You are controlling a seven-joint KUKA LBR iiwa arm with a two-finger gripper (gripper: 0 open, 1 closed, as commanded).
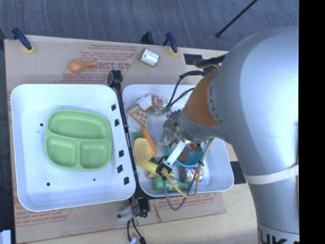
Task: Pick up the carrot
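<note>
Nearest, the big grey robot arm (264, 136) shows the pale letters "UK" at the frame's bottom edge, and its gripper (170, 136) hangs low over the cluttered right-hand shallow white bin (223, 179); whether it is clenched or released cannot be told. The slim orange carrot (147, 136) lies in that bin, left of the gripper, touching a rounded yellow toy piece (143, 149). Farther off, the brown cardboard sheet (56, 60) bears red print reading roughly "AST.GR", the rest being too small, with a small orange plastic spoon (81, 65) on it.
</note>
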